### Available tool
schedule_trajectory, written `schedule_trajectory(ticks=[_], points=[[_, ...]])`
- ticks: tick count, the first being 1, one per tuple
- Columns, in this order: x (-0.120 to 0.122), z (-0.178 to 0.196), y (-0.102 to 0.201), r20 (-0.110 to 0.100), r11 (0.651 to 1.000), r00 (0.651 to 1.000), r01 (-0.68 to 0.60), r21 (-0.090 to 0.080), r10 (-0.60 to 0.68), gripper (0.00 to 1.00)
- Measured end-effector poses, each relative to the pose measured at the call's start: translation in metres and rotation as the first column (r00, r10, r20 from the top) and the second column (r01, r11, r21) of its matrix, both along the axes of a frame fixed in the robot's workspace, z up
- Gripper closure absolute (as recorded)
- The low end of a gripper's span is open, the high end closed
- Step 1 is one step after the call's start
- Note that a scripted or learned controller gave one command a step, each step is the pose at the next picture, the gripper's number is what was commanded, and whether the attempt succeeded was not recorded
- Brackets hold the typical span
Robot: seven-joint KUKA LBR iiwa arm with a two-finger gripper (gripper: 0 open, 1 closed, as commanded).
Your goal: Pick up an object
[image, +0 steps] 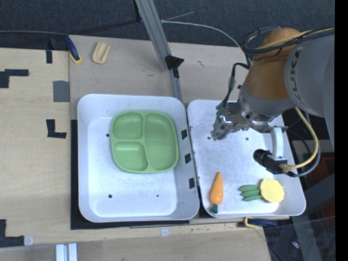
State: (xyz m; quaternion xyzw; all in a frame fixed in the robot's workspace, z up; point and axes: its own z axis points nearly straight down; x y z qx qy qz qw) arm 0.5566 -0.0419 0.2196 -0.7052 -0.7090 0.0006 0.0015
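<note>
Gripper [220, 130] hovers over right bin [239, 151] — grasp state unclear — carrot [217, 187] apart.

The right bin [244, 151] has open floor across its middle; the carrot [217, 188], green beans [250, 192] and yellow slice [272, 191] crowd its near edge (the beans touching the slice), the arm [272, 75] overhanging its far side

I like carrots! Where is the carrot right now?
The carrot lies in the right bin, near its front left corner, left of the green beans and yellow piece.
</note>
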Motion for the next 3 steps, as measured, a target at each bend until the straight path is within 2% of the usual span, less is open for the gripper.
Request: schedule_trajectory(ticks=[2, 3], points=[[-0.021, 0.011, 0.092, 0.001, 1.000, 1.000, -0.002, 0.001, 0.002, 1.00], [-0.047, 0.006, 0.140, -0.002, 1.000, 1.000, -0.001, 0.000, 0.001, 1.00]])
